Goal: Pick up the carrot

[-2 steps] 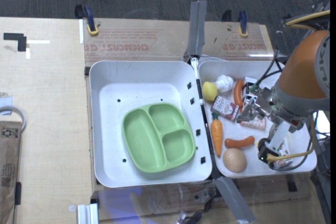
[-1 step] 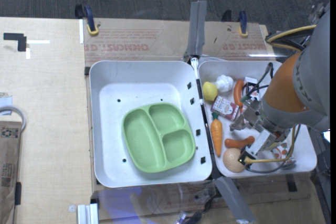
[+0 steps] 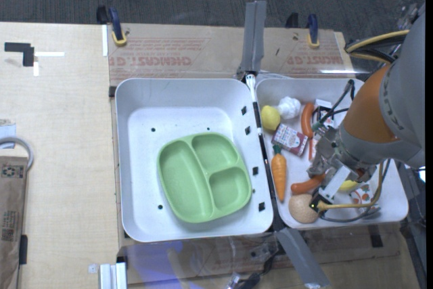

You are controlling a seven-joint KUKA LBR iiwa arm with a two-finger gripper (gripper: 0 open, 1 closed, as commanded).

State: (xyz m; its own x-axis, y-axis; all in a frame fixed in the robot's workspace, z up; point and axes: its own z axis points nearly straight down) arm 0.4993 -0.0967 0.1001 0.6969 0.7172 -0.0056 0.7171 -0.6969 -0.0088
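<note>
The carrot [image 3: 278, 176] lies in the right-hand bin [image 3: 399, 208], hard against that bin's left wall, a little below the middle of the frame. It lies lengthwise, green top towards the upper edge and pointed tip towards the lower edge, and nothing grips it. By the look of things the task is not yet done: the carrot rests on the bin floor and the pick is all to come.

The arm [image 3: 379, 112] reaches in from the right of the frame, its orange band sitting above the wrist. The gripper [image 3: 323, 186] hangs low over the lower middle of the right bin, just right of the carrot and apart from it. How its end stands cannot be told from this slanted view; cables and housing crowd that spot, and nothing can be seen held there.

Around the carrot sit other items: a yellow lemon [image 3: 270, 117] and a white crumpled object [image 3: 289, 106] towards the upper part of the bin, a small red packet [image 3: 289, 139] just above the carrot, an orange-red sausage-like piece [image 3: 308, 120] to its right, and a tan egg-shaped item [image 3: 303, 208] near the lower edge. A second orange piece [image 3: 306, 185] lies beside the gripper, partly hidden by it, so what it is stays unclear. The arm also covers the right part of that bin.

The left bin [image 3: 135, 145] holds 1 green plate [image 3: 204, 176] with 3 compartments.
</note>
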